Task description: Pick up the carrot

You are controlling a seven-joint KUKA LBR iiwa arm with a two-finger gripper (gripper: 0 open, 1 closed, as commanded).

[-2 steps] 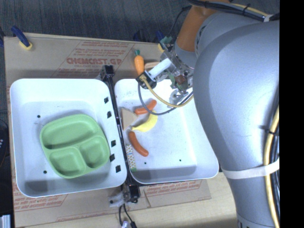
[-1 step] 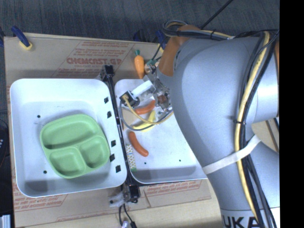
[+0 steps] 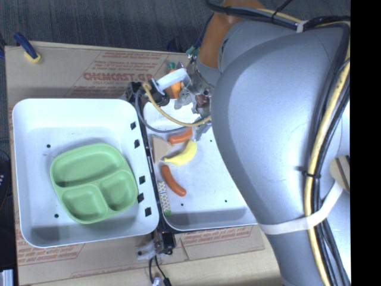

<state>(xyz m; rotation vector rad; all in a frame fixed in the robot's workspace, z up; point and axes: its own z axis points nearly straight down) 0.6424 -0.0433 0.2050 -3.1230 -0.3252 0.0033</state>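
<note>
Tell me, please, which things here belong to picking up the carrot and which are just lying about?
Job: gripper; orange piece at it, probably the carrot.
Lying about: banana; upper sausage; lower sausage; green divided plate; left bin; right bin.

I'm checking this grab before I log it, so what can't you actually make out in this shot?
- Gripper: too small and cluttered in the camera view to tell whether it grips the orange piece beside it.
- Right bin: its right half is hidden under the grey arm.
- Orange items near the banana: too small to tell carrot from sausage.
</note>
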